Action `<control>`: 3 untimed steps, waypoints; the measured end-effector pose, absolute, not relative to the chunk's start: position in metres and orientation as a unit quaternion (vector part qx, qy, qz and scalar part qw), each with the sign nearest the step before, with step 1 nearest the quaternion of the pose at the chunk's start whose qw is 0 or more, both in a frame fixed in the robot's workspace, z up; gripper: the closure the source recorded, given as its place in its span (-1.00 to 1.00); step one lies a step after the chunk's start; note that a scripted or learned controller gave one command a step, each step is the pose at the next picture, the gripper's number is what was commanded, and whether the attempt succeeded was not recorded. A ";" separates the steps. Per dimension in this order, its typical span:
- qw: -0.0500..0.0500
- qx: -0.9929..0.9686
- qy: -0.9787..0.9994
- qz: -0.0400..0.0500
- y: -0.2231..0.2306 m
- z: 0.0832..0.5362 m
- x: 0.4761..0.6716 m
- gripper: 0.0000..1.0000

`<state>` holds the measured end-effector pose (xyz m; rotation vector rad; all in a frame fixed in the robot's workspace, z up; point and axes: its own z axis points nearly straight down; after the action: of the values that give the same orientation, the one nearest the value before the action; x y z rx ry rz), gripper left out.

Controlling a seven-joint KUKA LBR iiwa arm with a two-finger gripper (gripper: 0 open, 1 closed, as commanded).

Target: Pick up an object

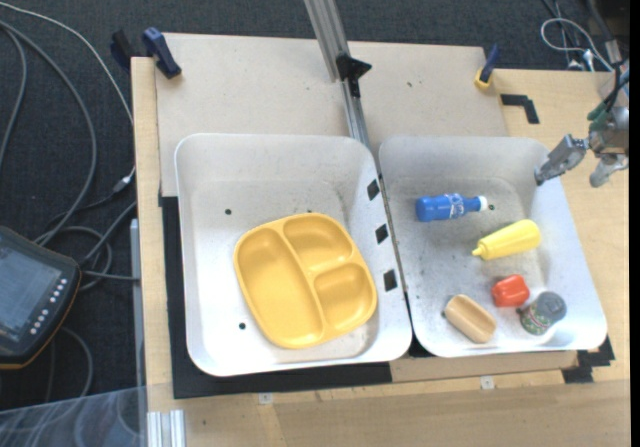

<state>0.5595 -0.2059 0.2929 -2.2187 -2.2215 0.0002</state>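
nearest the lens, along the front wall of the right bin (572, 235): hot-dog bun (469, 318), lying flat, with a red block (510, 290) and a round dark can (543, 312) just beside it toward the right corner. farther back, yellow mustard bottle (508, 239) on its side, nozzle pointing left; behind that, blue bottle (448, 207) on its side too, white cap pointing right. over in the left bin (200, 195), yellow divided plate (304, 278), flat and broad. gripper (581, 163) at the right bin's far right rim, above the wall, well apart from every item and grasping nothing; fingers splayed, released. any item could serve as the object; likely best pick, the mustard bottle: apart from its neighbours, probably light hollow plastic, smooth and a bit slippery, stiff enough not to crush. best taken across the fat middle of the body, jaws square to its long axis, not at the tapering nozzle end where a squeeze would likely push it out. bun perhaps soft or foam-like, easy to pinch but crowded near the wall. can apt to roll. plate too wide and flat, only a rim to pinch.
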 end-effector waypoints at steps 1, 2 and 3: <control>0.001 -0.707 -0.708 0.000 -0.206 0.293 0.560 -1.00; 0.003 -0.707 -0.707 0.001 -0.206 0.247 0.567 -1.00; 0.003 -0.706 -0.708 0.001 -0.202 0.201 0.574 -1.00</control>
<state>0.5738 -0.2023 0.2013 -2.2150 -2.2190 0.0038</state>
